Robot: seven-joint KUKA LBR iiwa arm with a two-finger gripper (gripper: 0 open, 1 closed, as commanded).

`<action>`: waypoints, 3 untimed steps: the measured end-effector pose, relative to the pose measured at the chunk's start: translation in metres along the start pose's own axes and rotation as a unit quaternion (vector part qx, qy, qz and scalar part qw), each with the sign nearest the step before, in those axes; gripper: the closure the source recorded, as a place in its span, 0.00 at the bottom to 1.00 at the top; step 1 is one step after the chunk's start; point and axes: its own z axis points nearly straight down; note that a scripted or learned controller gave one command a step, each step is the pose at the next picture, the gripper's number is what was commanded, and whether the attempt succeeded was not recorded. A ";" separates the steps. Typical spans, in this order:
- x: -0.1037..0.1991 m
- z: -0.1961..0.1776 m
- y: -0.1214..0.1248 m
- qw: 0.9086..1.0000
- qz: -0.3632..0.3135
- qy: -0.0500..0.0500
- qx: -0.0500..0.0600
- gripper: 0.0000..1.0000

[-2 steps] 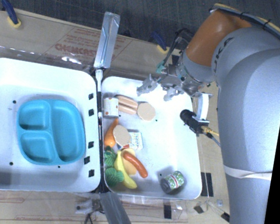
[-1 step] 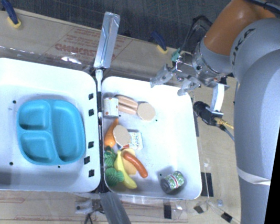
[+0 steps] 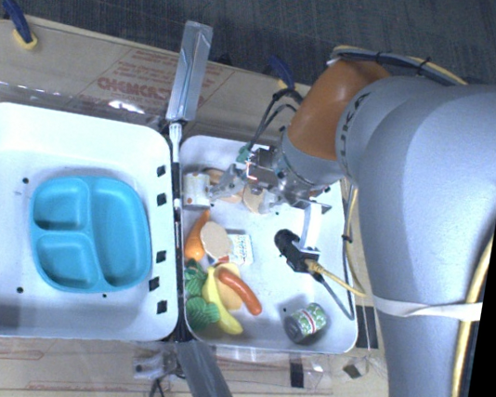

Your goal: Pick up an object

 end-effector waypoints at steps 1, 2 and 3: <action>0.000 -0.005 0.003 1.000 0.000 0.000 -0.005 0.00; -0.016 0.042 -0.037 1.000 0.019 0.000 -0.004 0.00; -0.017 0.031 -0.037 1.000 0.018 0.000 -0.005 1.00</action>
